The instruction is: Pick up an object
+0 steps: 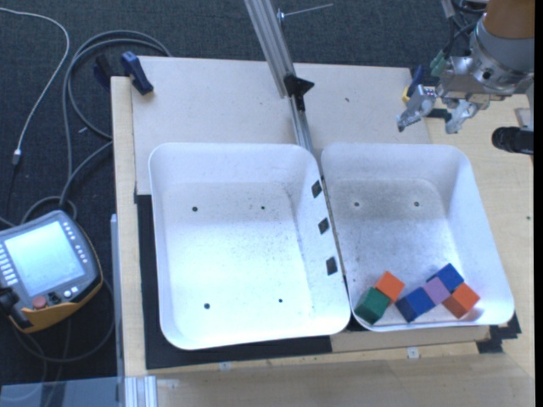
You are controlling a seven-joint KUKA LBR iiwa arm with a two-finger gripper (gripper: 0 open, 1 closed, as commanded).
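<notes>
I have the pincer [431, 113] hanging above the surface [221, 100] just past the far rim of the right bin [479, 219], its two fingers spread apart with nothing between them. By my reading the task has barely begun: nothing is grasped, and the whole approach, descent and grip are left to do.

The objects sit clustered in the near corner of the right bin, well apart from the pincer: a green block [371, 304], an orange block [389, 285] touching it, a blue block [415, 303], a purple block [437, 291], a second blue block [446, 275] behind that, and an orange-red block [463, 300] at the end. They crowd one another, so I judge that getting fingers around one without nudging its neighbours will need care. The left bin [170, 227] carries only dark speckling.

The arm [509, 24] is cut off at the top right corner, so I cannot follow its upper links. The blocks are small and pressed together; exactly which faces touch, and whether the purple one leans on a neighbour, I cannot make out.
</notes>
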